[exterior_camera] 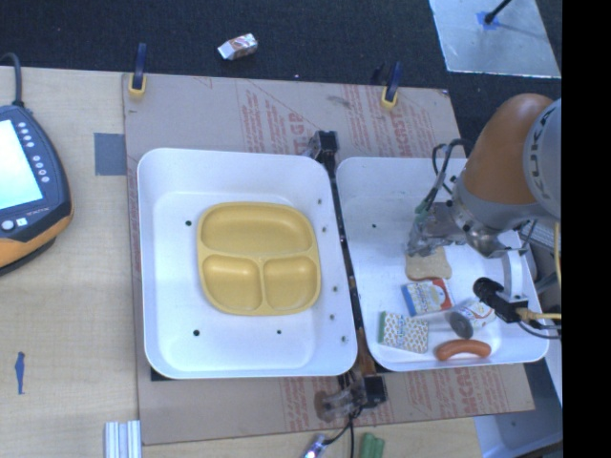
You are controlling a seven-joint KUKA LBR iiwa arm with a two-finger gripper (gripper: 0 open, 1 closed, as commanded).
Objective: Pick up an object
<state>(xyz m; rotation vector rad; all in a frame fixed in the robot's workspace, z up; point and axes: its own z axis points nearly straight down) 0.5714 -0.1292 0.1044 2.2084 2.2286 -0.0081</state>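
Toast-shaped food piece (429, 265) sits directly under the gripper (427, 239), in the right bin (382, 194), and looks like the likeliest target for the pick. Whether the gripper is spread or pressed together I cannot tell, since the grey wrist and its cables cover that part, and nothing can be seen clamped in it.

To do this step well, the gripper should be centred over the tan piece before it descends, so that it closes across the narrower span and not across a corner. The piece lies flat, so the descent likely has to reach the bin floor.

Just beyond the toast, on the side away from the wrist, lies a small carton with a red and blue label (427, 298), and further out a patterned packet (404, 332), a sausage (463, 350) and a spoon-like item (460, 324). These crowd the near side, so a clean vertical lift seems safest. The yellow divided tray (258, 257) sits well apart in the left bin (172, 256).
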